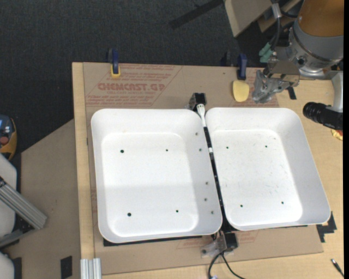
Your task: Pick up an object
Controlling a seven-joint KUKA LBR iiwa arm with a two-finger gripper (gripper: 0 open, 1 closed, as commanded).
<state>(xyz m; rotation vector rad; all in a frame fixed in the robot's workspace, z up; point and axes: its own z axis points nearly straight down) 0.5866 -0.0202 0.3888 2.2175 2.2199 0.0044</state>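
A small pale yellow object (240, 91) lies on the brown board just behind the right bin's far left corner. My gripper (265, 91) hangs at the far right, over the board behind the right bin (311, 163). It is immediately right of the yellow object, and I cannot tell whether the two touch. The object is beside the gripper, not inside it. The arm's grey wrist and orange band (322, 16) rise toward the top right corner.
Two shallow white bins, the left one (101, 163), sit side by side on the board. Blue clamps (114, 56) (241, 64) grip the board's far edge. A black cylinder (322, 113) juts in at the right, beside the right bin's far corner.
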